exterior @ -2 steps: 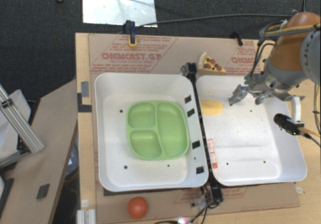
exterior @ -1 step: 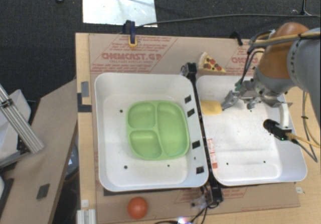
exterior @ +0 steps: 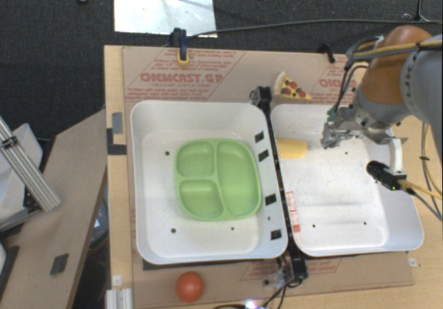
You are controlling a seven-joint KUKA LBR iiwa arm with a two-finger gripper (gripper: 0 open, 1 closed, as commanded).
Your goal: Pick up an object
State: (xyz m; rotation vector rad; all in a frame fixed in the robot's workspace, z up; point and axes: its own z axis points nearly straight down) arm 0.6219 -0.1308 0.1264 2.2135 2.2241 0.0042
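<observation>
Your green tray (exterior: 217, 179) sits in the left bin (exterior: 156, 120). The yellow block (exterior: 291, 149) lies at the right bin's (exterior: 346, 231) left wall. The gripper (exterior: 333, 136) hovers just beside it, seemingly empty; finger state unclear. You're approaching: next shift left and descend.

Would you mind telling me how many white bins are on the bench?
2. The left bin holds a green divided plate; the right bin holds a yellow object near its upper left corner, with the gripper beside it.
</observation>
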